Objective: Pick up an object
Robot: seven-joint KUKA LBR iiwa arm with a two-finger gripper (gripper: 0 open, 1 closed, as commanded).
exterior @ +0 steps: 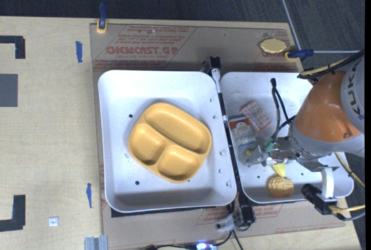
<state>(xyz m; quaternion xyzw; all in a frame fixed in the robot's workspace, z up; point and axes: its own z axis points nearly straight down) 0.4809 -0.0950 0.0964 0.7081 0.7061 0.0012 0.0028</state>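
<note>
In right white plastic bin: gripper low over crinkled clear-and-red packets; finger state, hold: cannot tell. Risk: slippery film slides away; round tan bread-like piece near right gets nudged.

Cardboard sheet under the bins: faded red print along its far edge, one large line reading roughly "GICKCAST.GB"; letters blurred, reading uncertain. A smaller red line above it is too small to read. Arm's grey link at the right edge: dark letters, partly cut off, look like "KU". Small packets in the right bin: red-and-white printing, illegible. Tabletop: black square marks and blue tape strips, no text on them.
</note>
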